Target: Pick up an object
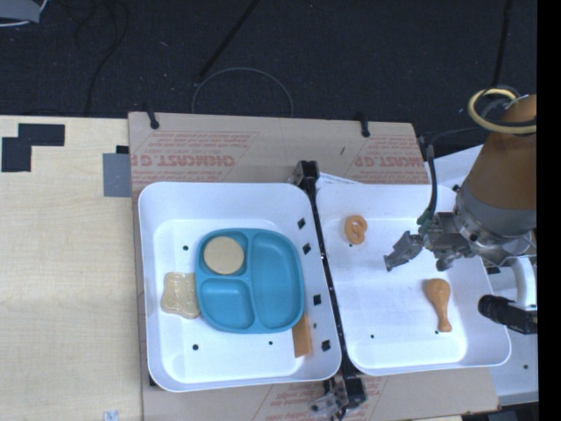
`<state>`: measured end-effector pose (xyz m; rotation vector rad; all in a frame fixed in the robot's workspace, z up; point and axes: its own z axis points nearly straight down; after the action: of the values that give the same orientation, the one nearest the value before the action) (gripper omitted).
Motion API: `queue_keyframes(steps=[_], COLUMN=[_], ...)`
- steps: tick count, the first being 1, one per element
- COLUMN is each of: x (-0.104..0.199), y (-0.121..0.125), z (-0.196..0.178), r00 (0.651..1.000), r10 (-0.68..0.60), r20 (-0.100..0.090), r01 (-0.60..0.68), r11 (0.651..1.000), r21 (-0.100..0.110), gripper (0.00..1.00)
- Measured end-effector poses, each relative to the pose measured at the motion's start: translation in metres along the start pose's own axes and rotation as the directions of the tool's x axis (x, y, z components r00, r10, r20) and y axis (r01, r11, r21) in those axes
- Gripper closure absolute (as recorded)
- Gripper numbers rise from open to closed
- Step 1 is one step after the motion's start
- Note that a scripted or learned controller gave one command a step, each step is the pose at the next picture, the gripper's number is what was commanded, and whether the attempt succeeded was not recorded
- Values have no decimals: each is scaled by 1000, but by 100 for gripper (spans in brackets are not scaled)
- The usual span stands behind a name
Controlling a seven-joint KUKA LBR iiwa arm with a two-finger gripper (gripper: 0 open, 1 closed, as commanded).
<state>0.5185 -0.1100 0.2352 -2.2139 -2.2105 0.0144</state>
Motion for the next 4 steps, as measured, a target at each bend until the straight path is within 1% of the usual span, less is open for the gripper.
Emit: queue_keyframes(steps=[1, 2, 3, 4], x=[0, 8, 7, 14], y=[2, 0, 4, 2], z=[-6, 40, 84, 147], r00=[1000, 1000, 1000, 1000], r10=[-2, -2, -1, -1], r20=[1, 0, 1, 0], r01=[2, 2, 1, 1], r11=[1000, 1000, 1000, 1000], r21=[-12, -7, -9, -7], gripper=[0, 0, 0, 0])
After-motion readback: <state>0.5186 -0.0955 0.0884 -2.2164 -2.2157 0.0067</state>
